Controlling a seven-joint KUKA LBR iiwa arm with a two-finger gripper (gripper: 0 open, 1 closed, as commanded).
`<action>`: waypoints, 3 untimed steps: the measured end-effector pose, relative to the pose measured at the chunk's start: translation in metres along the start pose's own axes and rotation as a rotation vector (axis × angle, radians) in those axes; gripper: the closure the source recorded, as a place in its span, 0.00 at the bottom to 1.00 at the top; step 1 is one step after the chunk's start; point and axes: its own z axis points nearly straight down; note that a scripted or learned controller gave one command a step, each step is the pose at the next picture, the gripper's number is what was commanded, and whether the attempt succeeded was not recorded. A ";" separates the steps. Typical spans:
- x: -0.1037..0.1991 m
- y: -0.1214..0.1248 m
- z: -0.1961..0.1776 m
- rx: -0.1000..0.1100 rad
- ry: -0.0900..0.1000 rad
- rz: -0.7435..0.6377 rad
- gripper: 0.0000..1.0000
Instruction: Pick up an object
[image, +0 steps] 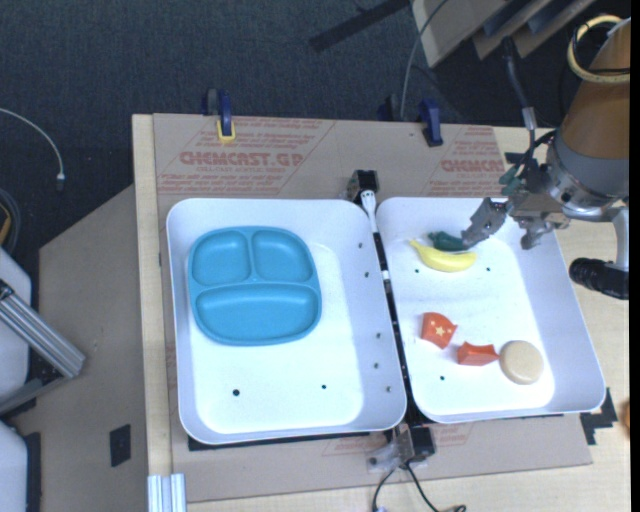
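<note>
In the right bin (560, 300) a yellow banana (446, 260) lies at the far left, with a dark green piece (446, 241) touching its top. Nearer the front are a red block with a star (437, 329), a smaller red piece (477, 353) and a beige round object (521, 362). My gripper (505, 230) hangs over the far part of this bin, just right of the banana. It is open, and nothing sits between its fingers. Its left fingertip (478, 229) points at the green piece.
The left bin (290, 395) holds a blue divided plate (255, 285). A black divider with a clamp (366, 186) runs between the bins. The grey and orange arm (600, 110) rises at the right. Bare white floor lies in the middle of the right bin.
</note>
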 end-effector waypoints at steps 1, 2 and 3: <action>0.000 0.002 -0.007 -0.012 -0.001 -0.003 0.00; 0.003 0.004 0.057 -0.005 0.000 -0.002 0.00; 0.001 -0.002 0.102 -0.006 0.000 -0.001 0.00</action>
